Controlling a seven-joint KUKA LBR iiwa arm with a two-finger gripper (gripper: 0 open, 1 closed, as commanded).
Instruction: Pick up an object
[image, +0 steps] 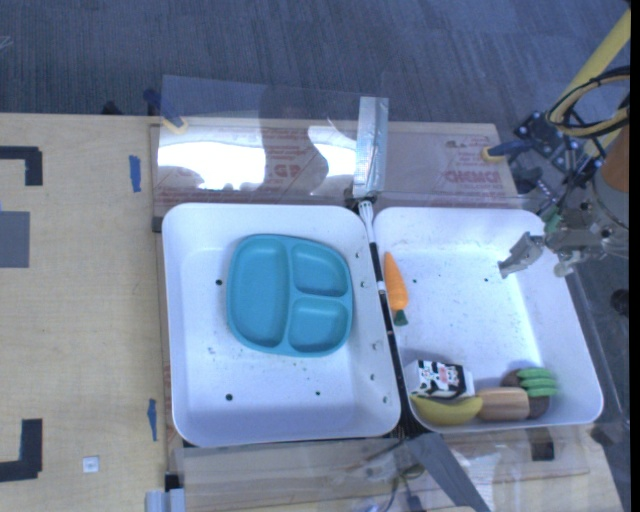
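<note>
The right bin (470, 300) holds an orange carrot (396, 285) lying along its left wall. At its near edge sit a black-and-white cow-print carton (440, 378), a yellow banana (447, 408), a tan block (503, 403) and a green ridged piece (537, 380) on something dark brown. My gripper (540, 263) hangs above the bin's far right corner, well apart from all of these. Its two grey fingers (515, 255) are spread open with nothing between them.
A blue divided plate (290, 295) lies in the left bin (200, 380). A clear plastic sheet with a taped strip (370, 145) stands behind both bins. Yellow and black cables (585, 85) trail from the arm at the upper right.
</note>
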